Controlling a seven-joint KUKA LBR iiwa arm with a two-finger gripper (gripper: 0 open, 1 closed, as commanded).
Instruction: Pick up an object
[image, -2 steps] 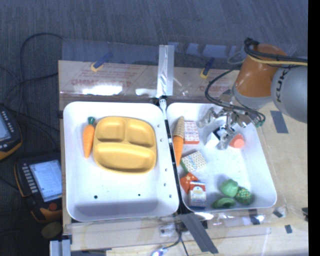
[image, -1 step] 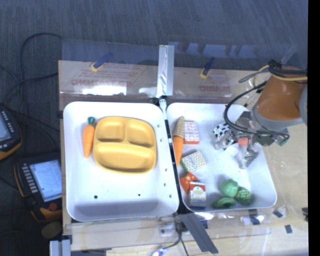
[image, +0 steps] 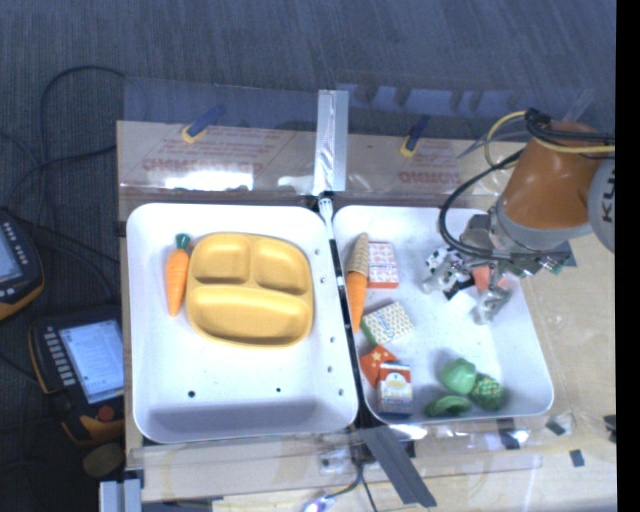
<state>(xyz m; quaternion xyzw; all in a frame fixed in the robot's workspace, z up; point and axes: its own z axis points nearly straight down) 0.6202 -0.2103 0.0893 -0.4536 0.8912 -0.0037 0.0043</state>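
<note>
My gripper (image: 465, 285) hangs low over the upper right part of the right bin (image: 520, 340), its fingers (image: 437, 268) spread apart and open. A small red and black piece (image: 481, 275) shows between them; I cannot tell whether it is a loose object or part of the gripper. Left of the gripper lie a pink and white box (image: 382, 265), an orange cone (image: 355, 280) along the bin's left wall, and a checkered box (image: 388, 323).
Near the right bin's front edge lie a red box (image: 374, 362), an orange and white carton (image: 396, 385) and three green toys (image: 460, 377). The left bin (image: 240, 400) holds a yellow divided tray (image: 250, 288) and a carrot (image: 176, 280).
</note>
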